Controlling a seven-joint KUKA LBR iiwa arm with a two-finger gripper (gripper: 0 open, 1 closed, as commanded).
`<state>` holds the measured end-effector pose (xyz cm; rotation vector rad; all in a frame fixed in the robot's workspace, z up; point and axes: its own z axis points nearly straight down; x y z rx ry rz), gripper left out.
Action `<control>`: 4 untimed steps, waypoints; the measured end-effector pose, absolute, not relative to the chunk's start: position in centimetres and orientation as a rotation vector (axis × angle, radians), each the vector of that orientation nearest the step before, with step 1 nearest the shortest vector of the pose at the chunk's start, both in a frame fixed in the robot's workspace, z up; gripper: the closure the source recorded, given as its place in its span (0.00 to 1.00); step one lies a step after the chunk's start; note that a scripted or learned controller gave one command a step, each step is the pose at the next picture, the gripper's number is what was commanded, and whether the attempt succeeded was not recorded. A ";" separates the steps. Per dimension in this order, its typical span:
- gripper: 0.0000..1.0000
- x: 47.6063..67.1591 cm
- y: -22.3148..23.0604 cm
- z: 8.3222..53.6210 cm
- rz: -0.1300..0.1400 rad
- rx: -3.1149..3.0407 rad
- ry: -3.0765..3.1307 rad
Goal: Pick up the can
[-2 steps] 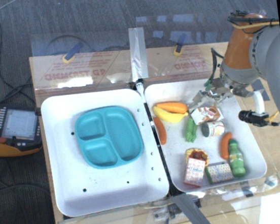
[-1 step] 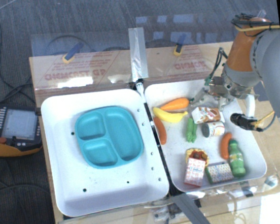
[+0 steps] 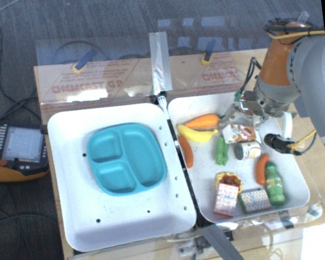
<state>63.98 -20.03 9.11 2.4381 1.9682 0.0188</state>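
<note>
Camera view has the hand low over the right bin, just above the can, which lies on its side among the toy food; whether the hand is open or closed I cannot tell. It looks like the reach-and-grasp step, so the next move calls for closing squarely on the can without catching the banana. Both bins sit on a cardboard-covered worktop over grey carpet, with a teal tray in the left bin.
</note>
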 end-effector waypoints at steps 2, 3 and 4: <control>0.00 63.1 -20.2 9.3 0.031 2.546 1.830; 0.00 63.8 -20.1 9.2 0.019 2.594 1.775; 0.00 63.2 -20.3 9.3 0.018 2.932 1.154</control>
